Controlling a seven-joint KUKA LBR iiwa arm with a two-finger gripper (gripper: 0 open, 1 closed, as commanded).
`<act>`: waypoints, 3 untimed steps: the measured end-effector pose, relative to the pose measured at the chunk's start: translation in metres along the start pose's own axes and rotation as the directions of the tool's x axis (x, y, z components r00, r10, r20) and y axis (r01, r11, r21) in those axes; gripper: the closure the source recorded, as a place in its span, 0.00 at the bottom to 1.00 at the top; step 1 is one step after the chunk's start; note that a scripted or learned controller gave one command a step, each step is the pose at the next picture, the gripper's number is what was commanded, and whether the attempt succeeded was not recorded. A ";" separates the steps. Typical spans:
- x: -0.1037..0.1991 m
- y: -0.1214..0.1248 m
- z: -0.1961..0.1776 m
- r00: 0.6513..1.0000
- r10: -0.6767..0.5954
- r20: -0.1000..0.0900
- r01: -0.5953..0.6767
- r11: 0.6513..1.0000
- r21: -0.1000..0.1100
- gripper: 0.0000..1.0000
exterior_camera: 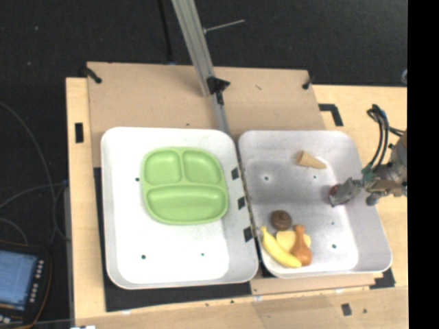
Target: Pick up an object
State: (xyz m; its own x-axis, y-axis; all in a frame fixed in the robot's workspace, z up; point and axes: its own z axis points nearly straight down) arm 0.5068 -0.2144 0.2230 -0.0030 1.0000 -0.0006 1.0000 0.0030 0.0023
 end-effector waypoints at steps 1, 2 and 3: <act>0.000 0.000 0.000 1.000 0.001 0.000 -0.001 1.000 0.000 0.00; 0.007 0.003 0.047 1.000 0.003 0.000 -0.003 1.000 0.005 0.00; -0.001 0.009 0.097 1.000 0.004 0.000 -0.004 1.000 0.005 0.00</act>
State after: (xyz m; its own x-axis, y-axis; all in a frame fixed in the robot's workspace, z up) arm 0.5163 -0.2152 0.1259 0.0008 1.0000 -0.0010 1.0000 -0.0008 -0.0028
